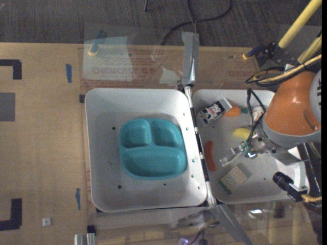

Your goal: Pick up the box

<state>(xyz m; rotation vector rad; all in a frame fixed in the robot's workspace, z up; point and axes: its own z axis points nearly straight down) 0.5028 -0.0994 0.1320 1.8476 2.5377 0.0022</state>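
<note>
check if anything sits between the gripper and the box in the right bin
Nothing visible does. The gripper hovers in the right bin, and the box, a small cow-print carton, lies up and to its left near the bin's top-left corner, with bare bin floor between them. The red item and the speckled sponge lie off that line.

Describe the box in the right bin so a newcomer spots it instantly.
Find the right bin, the one the arm reaches into. At its upper left corner, near the divider, lies the small box, white with black cow-like patches. An orange item sits beside it; nothing else there is black-and-white.
</note>
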